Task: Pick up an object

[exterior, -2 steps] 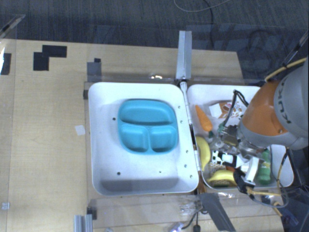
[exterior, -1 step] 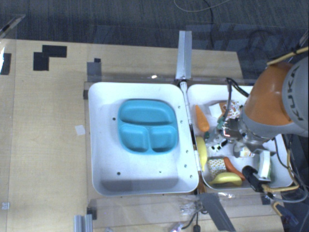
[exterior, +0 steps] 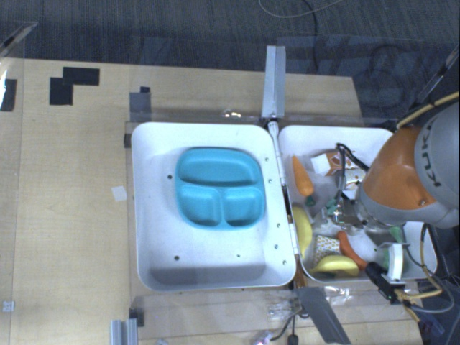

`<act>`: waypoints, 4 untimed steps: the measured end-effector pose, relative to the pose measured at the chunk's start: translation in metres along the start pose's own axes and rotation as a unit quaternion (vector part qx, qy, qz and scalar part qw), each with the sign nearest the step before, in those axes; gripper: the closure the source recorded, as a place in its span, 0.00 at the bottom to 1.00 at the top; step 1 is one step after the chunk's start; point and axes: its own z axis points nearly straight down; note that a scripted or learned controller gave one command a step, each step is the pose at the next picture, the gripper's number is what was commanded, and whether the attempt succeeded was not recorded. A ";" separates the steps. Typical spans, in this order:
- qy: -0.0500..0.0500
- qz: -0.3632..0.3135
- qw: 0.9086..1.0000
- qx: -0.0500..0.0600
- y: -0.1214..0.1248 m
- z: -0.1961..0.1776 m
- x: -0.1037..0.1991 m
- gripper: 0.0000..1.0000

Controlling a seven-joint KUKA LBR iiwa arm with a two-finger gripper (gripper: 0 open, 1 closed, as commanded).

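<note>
banana (exterior: pixel 336 264) just below end effector (exterior: pixel 339 215)

The bench holds 2 white bins (exterior: pixel 144 192), 1 blue tray (exterior: pixel 219 187), 2 bananas (exterior: pixel 336 264) and 1 carrot (exterior: pixel 302 176).

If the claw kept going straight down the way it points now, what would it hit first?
Probably the patterned item lying between the two bananas, or bare floor of the right bin beside it. The claw hangs over that clutter; depth is unclear from this slanted view.
</note>
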 end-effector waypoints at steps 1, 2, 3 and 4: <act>0.001 0.121 0.993 0.008 0.002 -0.116 -0.065 0.00; 0.002 0.206 0.979 -0.002 0.015 -0.030 -0.007 0.00; 0.002 0.124 0.992 0.003 0.050 0.002 0.007 0.00; 0.003 0.122 0.993 0.001 0.052 -0.010 0.008 1.00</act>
